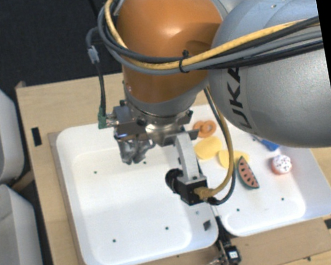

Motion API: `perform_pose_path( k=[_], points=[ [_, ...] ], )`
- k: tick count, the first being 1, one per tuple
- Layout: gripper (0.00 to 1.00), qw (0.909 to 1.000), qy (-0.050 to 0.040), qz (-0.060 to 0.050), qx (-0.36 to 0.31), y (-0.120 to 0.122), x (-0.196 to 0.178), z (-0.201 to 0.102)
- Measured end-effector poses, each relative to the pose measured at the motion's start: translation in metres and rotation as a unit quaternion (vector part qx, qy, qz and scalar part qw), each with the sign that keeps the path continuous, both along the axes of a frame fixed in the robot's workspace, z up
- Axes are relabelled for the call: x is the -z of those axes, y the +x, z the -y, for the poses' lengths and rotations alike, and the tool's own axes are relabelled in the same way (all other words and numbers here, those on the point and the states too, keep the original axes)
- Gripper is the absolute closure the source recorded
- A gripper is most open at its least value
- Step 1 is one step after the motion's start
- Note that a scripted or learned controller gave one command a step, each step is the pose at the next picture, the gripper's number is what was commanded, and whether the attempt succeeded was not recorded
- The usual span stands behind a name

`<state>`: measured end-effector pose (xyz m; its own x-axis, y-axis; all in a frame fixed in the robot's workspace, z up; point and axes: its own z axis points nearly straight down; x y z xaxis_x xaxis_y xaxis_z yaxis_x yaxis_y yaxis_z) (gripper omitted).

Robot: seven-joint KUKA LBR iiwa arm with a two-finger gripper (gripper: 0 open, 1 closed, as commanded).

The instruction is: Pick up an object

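The arm (215,56), grey with a large orange band, reaches in from three o'clock and covers much of the upper bench. Its gripper (132,152) hangs over the upper part of the left bin (107,234), at about twelve o'clock there. The fingers are dark and crowded under the wrist; whether they are apart or together cannot be made out, and no object is seen between them.

The objects lie in the right bin (274,211), partly hidden by the arm: an orange ring (206,129), a yellow piece (208,148), a watermelon slice (247,172), and a spotted ball (281,164). A blue item (268,143) is cut off by the arm; its shape is indeterminate.
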<state>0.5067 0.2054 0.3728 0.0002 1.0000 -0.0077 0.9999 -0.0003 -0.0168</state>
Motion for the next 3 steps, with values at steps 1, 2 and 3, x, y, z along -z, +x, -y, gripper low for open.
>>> perform_pose_path(
  k=[1, 2, 3],
  points=[
    [1.0, 1.0, 0.0026, 0.006, -0.001, 0.003, 0.051, -0.016],
    [1.0, 0.9999, 0.0068, 0.014, -0.002, -0.016, -0.073, -0.005],
    [1.0, 1.0, 0.0015, 0.004, -0.001, -0.018, 0.042, -0.016]
  ],
)
